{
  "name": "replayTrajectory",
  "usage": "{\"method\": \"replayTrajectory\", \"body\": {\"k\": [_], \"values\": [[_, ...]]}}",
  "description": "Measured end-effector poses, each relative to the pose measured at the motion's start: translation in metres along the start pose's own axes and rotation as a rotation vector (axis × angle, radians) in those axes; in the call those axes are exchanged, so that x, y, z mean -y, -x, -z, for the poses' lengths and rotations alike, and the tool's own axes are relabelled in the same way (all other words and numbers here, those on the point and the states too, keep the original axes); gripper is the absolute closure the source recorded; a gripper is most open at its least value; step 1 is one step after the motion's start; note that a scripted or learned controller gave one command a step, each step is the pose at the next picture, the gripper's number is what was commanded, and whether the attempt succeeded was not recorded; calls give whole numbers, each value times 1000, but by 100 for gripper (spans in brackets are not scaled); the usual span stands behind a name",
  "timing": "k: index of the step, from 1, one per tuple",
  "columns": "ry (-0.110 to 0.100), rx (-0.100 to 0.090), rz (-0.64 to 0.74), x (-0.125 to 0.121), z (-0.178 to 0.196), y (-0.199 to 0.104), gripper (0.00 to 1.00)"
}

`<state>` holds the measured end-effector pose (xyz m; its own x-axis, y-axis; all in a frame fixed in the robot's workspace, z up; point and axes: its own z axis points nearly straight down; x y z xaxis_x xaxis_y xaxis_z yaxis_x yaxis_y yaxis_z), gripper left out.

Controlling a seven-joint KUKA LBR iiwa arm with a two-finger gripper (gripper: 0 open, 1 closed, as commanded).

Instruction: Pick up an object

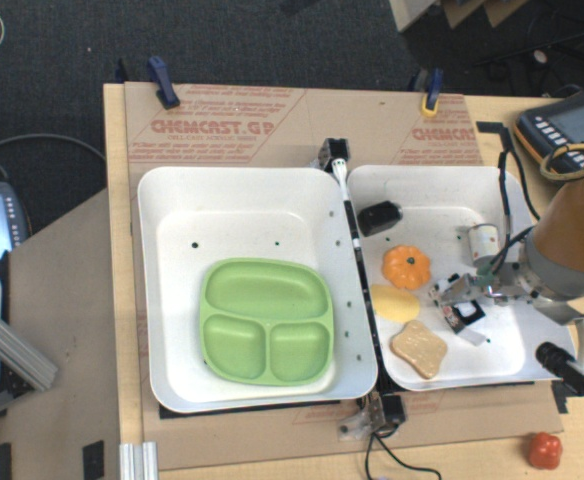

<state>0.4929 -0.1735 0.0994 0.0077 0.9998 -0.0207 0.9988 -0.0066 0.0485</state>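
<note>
We saw the arm (pixel 570 236) come in from the right, but the picture's right edge cut most of it off. Its pincer (pixel 459 303) hung low over the middle of the right bin (pixel 442 174). The tip was a small, dark jumble of parts and wires. We could not tell if the pincer was wide or narrow, and we saw nothing held in it.

The things to pick lay in the left half of that bin. A small orange pumpkin (pixel 407 266), round with ribs, sat just left of the pincer. Near it, a smooth yellow piece (pixel 396 305) lay against the bin's left wall, and we could not tell what it was. A tan slice of bread (pixel 418 349) with a bumpy crust lay nearest to us. A black thing (pixel 379 216) lay in the far left corner, too dark for us to make out its shape.

The left bin (pixel 172 230) was white and smooth with round corners. In it lay a green plate (pixel 267 318), shiny like plastic, split into three parts.

The desk (pixel 272 120) was a pale board with red letters. A little red thing (pixel 544 450) sat at its near right corner, blurry.
</note>
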Motion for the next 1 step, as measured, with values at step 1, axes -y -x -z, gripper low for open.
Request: {"method": "replayTrajectory", "body": {"k": [1], "values": [[4,-12,8,-4,13,-5,100]]}}
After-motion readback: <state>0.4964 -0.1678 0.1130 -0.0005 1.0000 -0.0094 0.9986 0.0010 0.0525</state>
